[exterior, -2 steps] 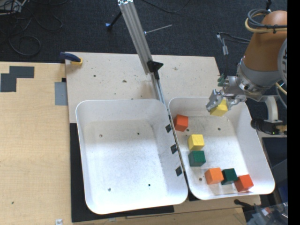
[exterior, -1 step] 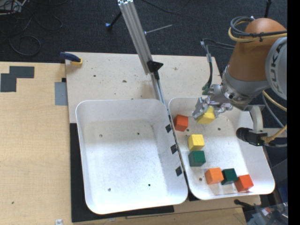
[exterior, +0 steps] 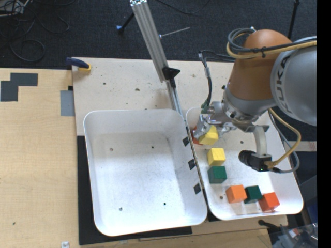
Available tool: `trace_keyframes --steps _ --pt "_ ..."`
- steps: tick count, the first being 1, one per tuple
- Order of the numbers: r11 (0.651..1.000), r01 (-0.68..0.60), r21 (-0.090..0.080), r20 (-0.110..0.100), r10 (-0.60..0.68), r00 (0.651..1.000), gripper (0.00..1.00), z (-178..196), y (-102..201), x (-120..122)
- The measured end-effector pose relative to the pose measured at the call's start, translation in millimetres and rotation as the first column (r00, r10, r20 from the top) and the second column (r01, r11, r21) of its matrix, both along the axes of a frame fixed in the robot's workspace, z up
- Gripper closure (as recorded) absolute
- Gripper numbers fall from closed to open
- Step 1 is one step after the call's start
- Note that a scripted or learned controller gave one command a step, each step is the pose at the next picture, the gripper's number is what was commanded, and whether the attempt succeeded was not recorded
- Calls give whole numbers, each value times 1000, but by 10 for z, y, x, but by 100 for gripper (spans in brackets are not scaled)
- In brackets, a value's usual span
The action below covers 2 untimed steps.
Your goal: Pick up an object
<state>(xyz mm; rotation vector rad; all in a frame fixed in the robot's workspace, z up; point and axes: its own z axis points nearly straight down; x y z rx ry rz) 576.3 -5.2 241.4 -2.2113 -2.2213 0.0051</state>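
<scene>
My gripper (exterior: 210, 127) hangs over the upper left part of the right bin (exterior: 287, 208). A tilted yellow block (exterior: 209, 136) sits between its fingers, and the gripper is shut on it. A small red piece (exterior: 196, 134) shows just left of that block, against the bin's left wall. Below lie a second yellow cube (exterior: 216, 155) and a green cube (exterior: 217, 174). Near the bin's front edge sit an orange cube (exterior: 236, 194), a dark green cube (exterior: 253, 193) and a red-orange cube (exterior: 269, 201).
The left bin (exterior: 134, 164) lies beside the right one, sharing a divider with black clips (exterior: 192, 164). A slanted aluminium post (exterior: 154, 45) rises behind the bins. A blue and yellow clamp (exterior: 77, 63) lies at the bench's back left. Cables (exterior: 279, 159) hang by the wrist.
</scene>
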Motion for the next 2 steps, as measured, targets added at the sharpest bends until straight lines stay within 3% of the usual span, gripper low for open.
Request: trace_keyframes --steps 2 --pt "1000 0 -1 0 0 1000 100 20 848 -418"
